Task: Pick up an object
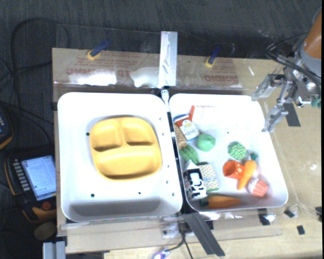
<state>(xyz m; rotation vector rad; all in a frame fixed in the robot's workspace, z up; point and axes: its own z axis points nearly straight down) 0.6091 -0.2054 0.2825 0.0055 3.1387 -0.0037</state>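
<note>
**Gripper above the right bin's rim**

Dark carpet surrounds the wooden tabletop (302, 161), which carries two white bins. My gripper (275, 109) hangs at about two o'clock, over the right bin's (270, 155) outer edge, fingers spread apart with nothing between them. Below it lie the toys: a green ball (206, 142), a dotted green piece (237, 150), an orange cup (233, 169) and a carrot (223, 202) at six o'clock. At nine o'clock, the left bin (75, 144) holds a yellow divided tray (126, 147).
</note>
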